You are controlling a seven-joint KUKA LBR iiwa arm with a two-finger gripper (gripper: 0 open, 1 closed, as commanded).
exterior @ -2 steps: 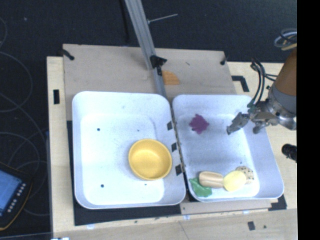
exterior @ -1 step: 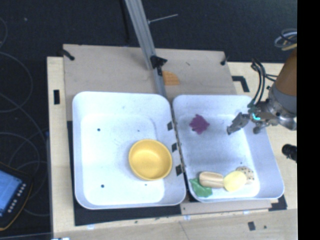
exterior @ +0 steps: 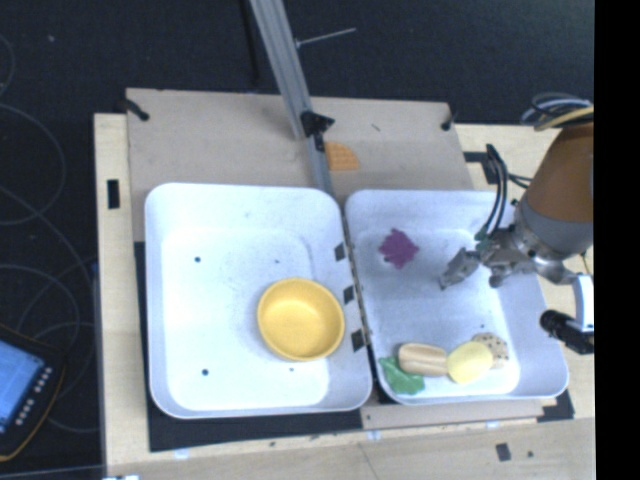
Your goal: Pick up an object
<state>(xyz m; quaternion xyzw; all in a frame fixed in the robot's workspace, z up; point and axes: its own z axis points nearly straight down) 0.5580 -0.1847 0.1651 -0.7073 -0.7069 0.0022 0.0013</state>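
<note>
The gripper [exterior: 462, 268] hangs over the right bin [exterior: 530, 368] with its fingers spread and nothing between them, the orange-banded arm [exterior: 560, 183] reaching in from the right. Nearest candidate is a purple object [exterior: 398, 247] lying flat just to the gripper's left, judged light and probably soft, best pinched across its middle; a tan piece [exterior: 422, 359], a yellow rounded piece [exterior: 468, 364], a speckled piece [exterior: 492, 346] and a green scrap [exterior: 397, 376] crowd the bin's near edge, touching one another and harder to isolate. The left bin [exterior: 190, 368] bears a yellow bowl [exterior: 299, 318], judged rigid and smooth, graspable only at its rim.
</note>
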